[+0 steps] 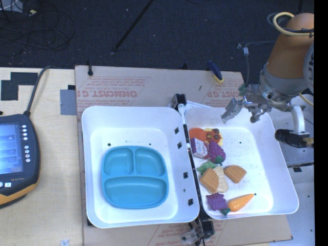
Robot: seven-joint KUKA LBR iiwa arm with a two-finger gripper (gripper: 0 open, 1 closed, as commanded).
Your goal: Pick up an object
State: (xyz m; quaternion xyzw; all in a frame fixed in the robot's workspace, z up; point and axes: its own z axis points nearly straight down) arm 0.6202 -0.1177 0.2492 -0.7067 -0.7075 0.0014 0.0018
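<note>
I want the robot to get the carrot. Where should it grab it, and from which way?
Probably the middle of the orange carrot, coming straight down from above. It lies flat near the front of the right bin, long and thin, so fingers closing across its narrow width should fit. Its left end sits right next to the purple toy, so stay nearer the free right half. The gripper is above the bin's back edge.

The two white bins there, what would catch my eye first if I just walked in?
Probably the bright blue divided plate lying alone in the left bin. Next, the heap of colourful toy food bunched along the left side of the right bin, with an orange carrot at its near end. Above that bin's far edge hangs the gripper on its grey and orange arm.
</note>
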